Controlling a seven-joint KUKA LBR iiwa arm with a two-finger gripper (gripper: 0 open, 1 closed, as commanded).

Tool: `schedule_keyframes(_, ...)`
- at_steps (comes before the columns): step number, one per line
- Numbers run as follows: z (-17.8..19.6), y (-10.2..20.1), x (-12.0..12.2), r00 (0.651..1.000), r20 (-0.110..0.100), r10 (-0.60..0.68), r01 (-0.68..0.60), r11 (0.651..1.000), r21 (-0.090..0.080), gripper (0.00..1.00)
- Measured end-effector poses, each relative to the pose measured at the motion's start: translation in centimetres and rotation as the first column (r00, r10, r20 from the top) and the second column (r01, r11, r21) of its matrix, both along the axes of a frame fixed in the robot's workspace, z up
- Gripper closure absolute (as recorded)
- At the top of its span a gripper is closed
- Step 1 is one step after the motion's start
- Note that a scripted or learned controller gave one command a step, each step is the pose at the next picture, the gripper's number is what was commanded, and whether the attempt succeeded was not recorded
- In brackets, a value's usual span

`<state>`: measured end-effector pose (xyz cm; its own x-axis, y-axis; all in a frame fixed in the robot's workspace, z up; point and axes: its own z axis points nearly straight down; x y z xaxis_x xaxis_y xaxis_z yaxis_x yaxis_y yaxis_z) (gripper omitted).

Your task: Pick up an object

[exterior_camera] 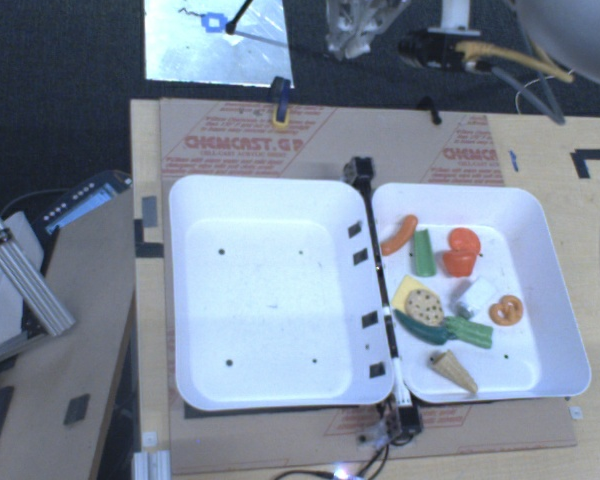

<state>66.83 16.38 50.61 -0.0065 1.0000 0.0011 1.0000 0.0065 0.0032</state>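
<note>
Toy foods (450,293) in right bin (555,268); end effector (355,33) raised beyond bench, finger state unclear.

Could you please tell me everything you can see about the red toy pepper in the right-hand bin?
The red toy pepper looks like glossy moulded plastic, a rounded top over a squatter lower part. It rests on the floor of the right white bin, towards the far side. A green stick-shaped toy lies just to its left, close beside it, contact unclear. A small white block sits just nearer the camera, apart from it.
</note>
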Motion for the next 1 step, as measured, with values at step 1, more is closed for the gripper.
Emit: schedule_keyframes(1,-0.27,1.75,-0.69,1.000,-0.002,0.000,0.000,1.000,0.000,1.00)
